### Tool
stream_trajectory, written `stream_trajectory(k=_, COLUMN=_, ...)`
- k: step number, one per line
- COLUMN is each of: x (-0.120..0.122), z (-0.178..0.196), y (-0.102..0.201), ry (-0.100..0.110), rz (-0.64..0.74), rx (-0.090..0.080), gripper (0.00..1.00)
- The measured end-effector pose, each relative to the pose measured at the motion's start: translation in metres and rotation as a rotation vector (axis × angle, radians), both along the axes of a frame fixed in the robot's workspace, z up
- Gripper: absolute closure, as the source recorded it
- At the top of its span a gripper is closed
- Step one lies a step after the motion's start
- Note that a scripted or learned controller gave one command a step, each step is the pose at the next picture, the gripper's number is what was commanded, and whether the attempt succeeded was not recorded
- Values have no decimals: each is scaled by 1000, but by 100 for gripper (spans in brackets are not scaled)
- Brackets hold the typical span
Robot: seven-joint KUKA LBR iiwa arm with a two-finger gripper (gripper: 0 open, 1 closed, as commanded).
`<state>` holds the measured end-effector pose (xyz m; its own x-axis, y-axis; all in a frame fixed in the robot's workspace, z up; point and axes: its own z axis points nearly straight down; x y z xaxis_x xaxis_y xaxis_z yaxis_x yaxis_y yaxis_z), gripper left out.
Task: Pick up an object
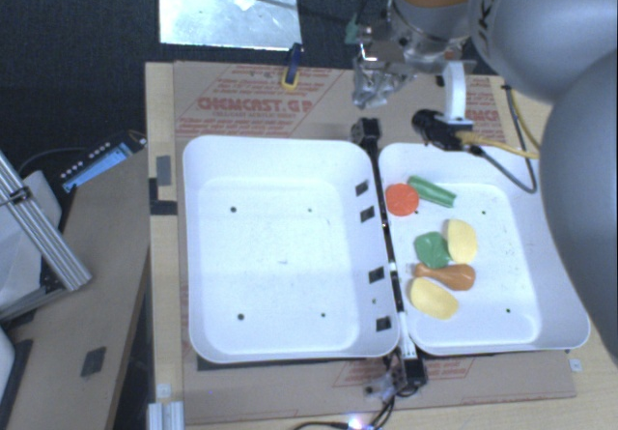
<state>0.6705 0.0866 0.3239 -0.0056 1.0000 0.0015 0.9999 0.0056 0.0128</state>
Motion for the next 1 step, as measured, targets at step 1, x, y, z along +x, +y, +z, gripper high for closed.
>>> stream_trajectory(k=1, x=-2, z=163, y=0, ry=-9, rz=0, rx=1, gripper=100)
